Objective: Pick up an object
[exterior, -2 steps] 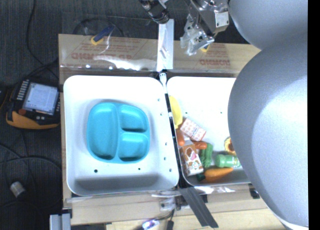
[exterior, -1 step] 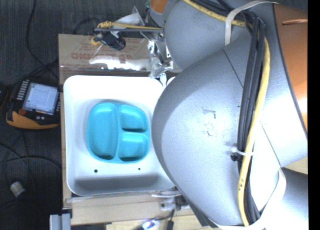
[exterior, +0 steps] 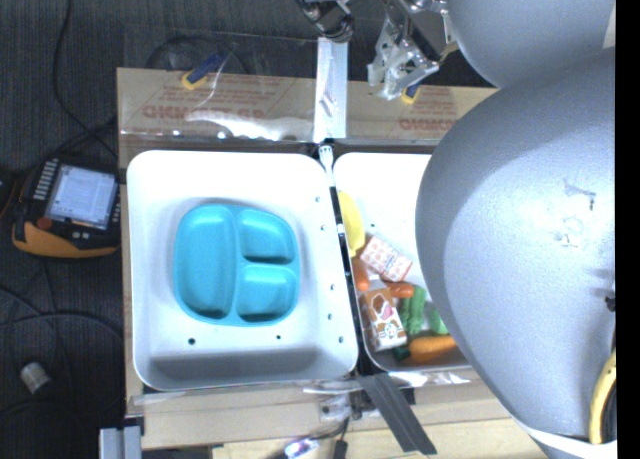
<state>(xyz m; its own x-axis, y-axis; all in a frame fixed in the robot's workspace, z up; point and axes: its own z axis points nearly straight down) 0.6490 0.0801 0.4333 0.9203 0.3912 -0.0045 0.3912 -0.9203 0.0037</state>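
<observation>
Camera view, looking down at a slant, showed two shallow white plastic bins side by side on the bench. In the left white bin (exterior: 150,247) lay a turquoise plastic divided plate (exterior: 236,262) with one long compartment on its left and two smaller ones on its right; it sat flat near the middle of the bin floor.

In the right white bin (exterior: 385,182) a cluster of small things lay against the left wall. Farthest was a yellow banana-shaped piece (exterior: 350,221) along the divider. Just near of it lay a small pink-and-white patterned packet (exterior: 385,260), then a brown-and-white printed carton (exterior: 385,319) tilted beside it. A green vegetable-like piece (exterior: 418,309) lay to the carton's right, and an orange carrot-shaped piece (exterior: 432,349) lay nearest, close to the near rim. Much of this bin was hidden under the bulky grey arm (exterior: 520,247), which reached in from the right.

Beyond the far rim of the right bin, over the cardboard sheet (exterior: 240,107), metal parts with a yellow cable showed at the arm's end, seemingly the pincer (exterior: 402,67); whether its fingers stood apart or together could not be told. The cluster of objects lay well apart from it, nearer in the scene, with nothing seen between its fingers.
</observation>
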